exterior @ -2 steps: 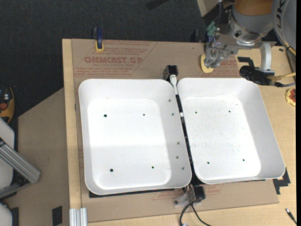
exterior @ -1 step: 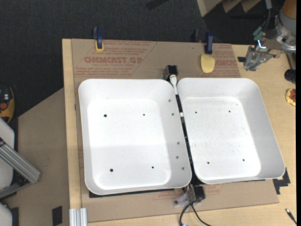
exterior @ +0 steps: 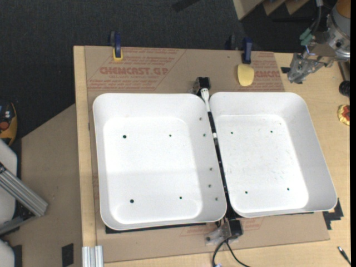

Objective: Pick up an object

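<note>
A small pale yellow object (exterior: 245,74) lies on the brown board just behind the right bin (exterior: 311,149), below a blue clamp. The left bin (exterior: 103,149) and the right bin stand side by side, showing their white floors with small black dots. My gripper (exterior: 302,69) hangs at the far upper right, beyond the right bin's back right corner and to the right of the yellow object. It is small and seen against clutter, and nothing shows in its grasp.
Two blue clamps (exterior: 116,39) (exterior: 247,49) hold the board's back edge. A black fitting (exterior: 203,84) and a cable run along the seam between the bins. A red and yellow item (exterior: 344,113) lies at the right edge. A metal rail (exterior: 22,196) sits low on the left.
</note>
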Robot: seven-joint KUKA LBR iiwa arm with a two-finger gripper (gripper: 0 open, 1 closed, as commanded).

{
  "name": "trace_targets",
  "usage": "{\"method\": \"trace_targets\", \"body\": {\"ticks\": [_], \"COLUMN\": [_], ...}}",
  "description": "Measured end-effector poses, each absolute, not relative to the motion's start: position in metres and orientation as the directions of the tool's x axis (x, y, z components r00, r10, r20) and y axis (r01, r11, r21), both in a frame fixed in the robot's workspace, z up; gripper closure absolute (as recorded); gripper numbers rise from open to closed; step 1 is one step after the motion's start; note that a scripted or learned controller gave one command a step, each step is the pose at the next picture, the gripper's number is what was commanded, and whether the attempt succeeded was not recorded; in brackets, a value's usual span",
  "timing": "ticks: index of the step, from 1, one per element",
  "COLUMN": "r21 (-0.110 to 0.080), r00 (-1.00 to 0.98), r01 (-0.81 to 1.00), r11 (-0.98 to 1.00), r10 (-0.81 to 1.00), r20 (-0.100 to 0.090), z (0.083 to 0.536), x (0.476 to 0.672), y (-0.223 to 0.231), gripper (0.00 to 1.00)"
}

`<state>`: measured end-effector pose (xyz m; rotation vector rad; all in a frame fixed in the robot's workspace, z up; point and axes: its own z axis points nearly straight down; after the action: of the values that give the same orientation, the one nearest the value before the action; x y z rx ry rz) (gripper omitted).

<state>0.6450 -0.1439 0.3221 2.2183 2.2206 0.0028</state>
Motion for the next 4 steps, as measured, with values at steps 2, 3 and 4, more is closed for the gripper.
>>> {"method": "trace_targets", "body": {"ticks": [2,3,4], "r21": [0.005,0.006,0.007], "r00": [-0.001,-0.001,0.005], "r01": [1.000,1.000,1.000], "r11": [0.001,0.001,-0.005], "r10": [1.000,1.000,1.000], "r20": [-0.001,-0.001,-0.004], "z": [0.303,0.332,0.352], "x": [0.667,0.649,0.649], "y": [-0.109,-0.101,-0.173], "gripper": [1.00,1.00,1.00]}}
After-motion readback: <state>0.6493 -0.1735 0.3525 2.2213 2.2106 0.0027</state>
